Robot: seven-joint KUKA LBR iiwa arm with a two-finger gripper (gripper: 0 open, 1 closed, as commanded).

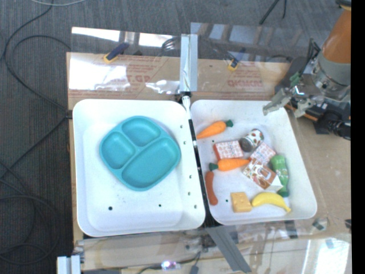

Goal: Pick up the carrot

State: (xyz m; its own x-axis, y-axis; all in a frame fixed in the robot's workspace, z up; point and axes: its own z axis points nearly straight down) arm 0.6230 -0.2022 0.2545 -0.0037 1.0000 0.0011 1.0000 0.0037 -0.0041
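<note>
Camera view: the desk is brown board with clear sheeting taped over it, standing on dark carpet crossed by black cables. The left bin contains a teal divided plate. The right bin contains two carrots, a banana, a cracker, red-and-white packets and green items. One carrot lies near the bin's upper left, orange with a green stem end; the other carrot lies mid-bin. The pincer hangs over the bin's upper right rim; whether it is spread or pressed together cannot be determined.
</note>
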